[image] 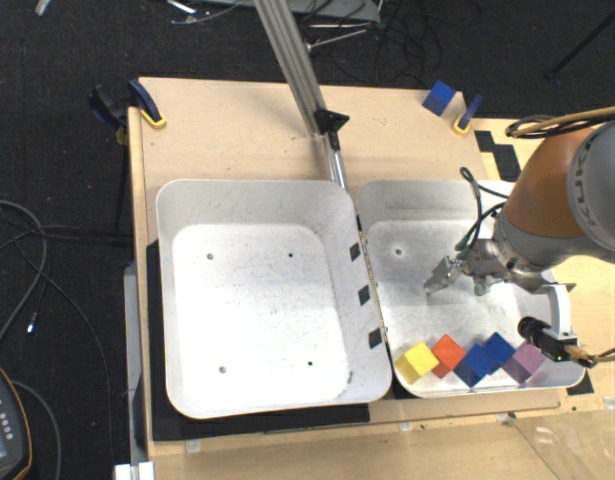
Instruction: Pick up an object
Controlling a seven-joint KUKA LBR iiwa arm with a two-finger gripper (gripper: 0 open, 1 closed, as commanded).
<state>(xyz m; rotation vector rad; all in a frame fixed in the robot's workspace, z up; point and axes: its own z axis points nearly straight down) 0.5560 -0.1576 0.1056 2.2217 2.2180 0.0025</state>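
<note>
Along the near wall of the right bin [407,203] lies a row of small blocks: yellow [418,361], orange [447,351], blue [485,358] and purple [524,361]. My gripper [459,282] hangs over the middle of this bin, up and slightly left of the blocks. It is open, with nothing between its fingers [436,279], and it stands apart from every block. The grey arm with its orange band [547,193] comes in from the right.
The left bin [177,268] sits beside the right one, sharing a middle wall. A metal pole [292,53] slants across the back of the bench. Another blue block [440,96] rests on the bench at the back right. Clamps hold the bench corners.
</note>
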